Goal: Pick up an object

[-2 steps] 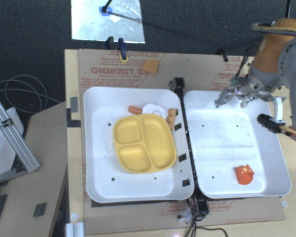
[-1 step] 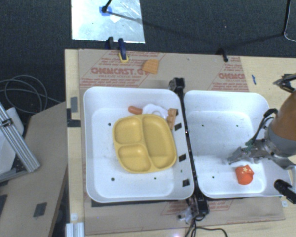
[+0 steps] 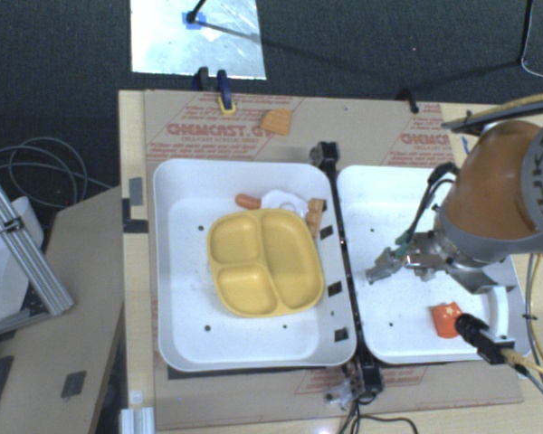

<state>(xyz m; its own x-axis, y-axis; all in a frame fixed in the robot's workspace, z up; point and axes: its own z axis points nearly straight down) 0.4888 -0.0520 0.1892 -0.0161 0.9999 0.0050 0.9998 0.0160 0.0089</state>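
My gripper (image 3: 380, 269) hangs over the left-middle of the right bin (image 3: 380, 215), pointing toward the divider between the bins. A small orange object (image 3: 446, 319) lies in the right bin's near right corner, to the right of the gripper and apart from it. In the left bin (image 3: 181, 333) a yellow divided plate (image 3: 264, 262) lies in the middle. Behind the plate are an orange sausage-shaped piece (image 3: 248, 202) and a white object (image 3: 282, 202). A small brown piece (image 3: 315, 212) stands by that bin's right wall.
The arm's grey and orange body (image 3: 493, 188) covers the right bin's far right part. A tan flat piece (image 3: 276, 120) lies on the cardboard behind the bins. Black clips (image 3: 327, 154) sit along the divider.
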